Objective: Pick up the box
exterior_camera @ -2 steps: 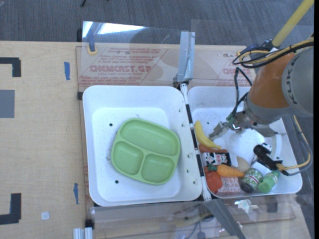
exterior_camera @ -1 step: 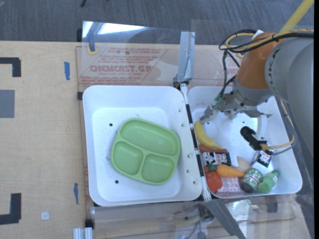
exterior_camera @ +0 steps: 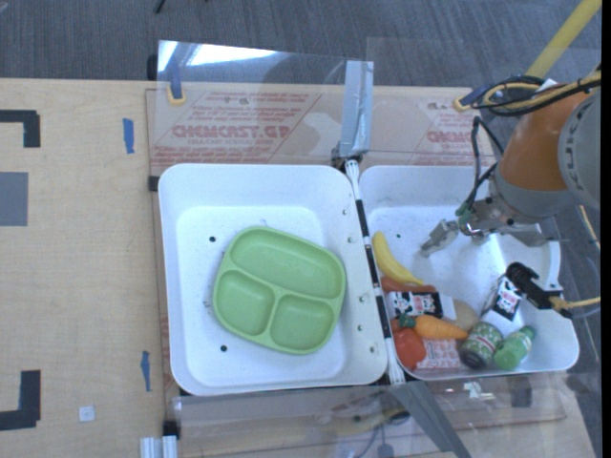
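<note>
Approach step: two-finger metal gripper (exterior_camera: 441,239), fingers spread w/ nothing between, hovers up-right of the flat black-and-white carton box (exterior_camera: 416,304). Next: descend onto box beside yellow banana (exterior_camera: 391,263).

Grey carpeted floor (exterior_camera: 410,12) beyond a pale wooden bench (exterior_camera: 76,256) — blue tape marks (exterior_camera: 128,135).

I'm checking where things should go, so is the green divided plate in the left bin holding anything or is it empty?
Empty. The green divided plate lies flat in the left bin, and all three of its compartments show bare green with nothing resting in them.
</note>
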Robot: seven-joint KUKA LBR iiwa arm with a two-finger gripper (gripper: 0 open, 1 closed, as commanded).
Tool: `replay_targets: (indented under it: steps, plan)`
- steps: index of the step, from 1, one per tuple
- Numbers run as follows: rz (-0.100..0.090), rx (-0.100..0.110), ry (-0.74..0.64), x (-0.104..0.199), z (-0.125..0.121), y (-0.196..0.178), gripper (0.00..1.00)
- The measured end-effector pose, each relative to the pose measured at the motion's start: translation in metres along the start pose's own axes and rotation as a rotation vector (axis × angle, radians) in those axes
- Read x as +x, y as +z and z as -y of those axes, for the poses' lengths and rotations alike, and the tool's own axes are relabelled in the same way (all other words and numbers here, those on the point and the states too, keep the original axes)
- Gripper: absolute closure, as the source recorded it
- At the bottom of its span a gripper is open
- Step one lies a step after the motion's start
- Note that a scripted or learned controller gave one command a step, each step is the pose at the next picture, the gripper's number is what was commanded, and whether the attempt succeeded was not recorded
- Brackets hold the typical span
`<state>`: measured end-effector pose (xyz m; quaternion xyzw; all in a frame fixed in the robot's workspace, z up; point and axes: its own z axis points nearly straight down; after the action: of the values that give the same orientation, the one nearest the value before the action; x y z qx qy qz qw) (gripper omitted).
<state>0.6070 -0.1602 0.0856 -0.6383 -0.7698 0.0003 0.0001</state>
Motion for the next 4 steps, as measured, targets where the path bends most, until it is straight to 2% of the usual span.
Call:
replay_targets:
  steps: [1, 2, 3, 4]
  plan:
    - [0.001, -0.004, 0.127, 0.041, -0.032, 0.0, 0.0]
    - [0.001, -0.004, 0.3, 0.05, -0.057, 0.0, 0.0]
    - [0.0, 0.0, 0.184, 0.015, -0.004, 0.0, 0.0]
    - [0.0, 0.0, 0.249, -0.019, 0.043, 0.0, 0.0]
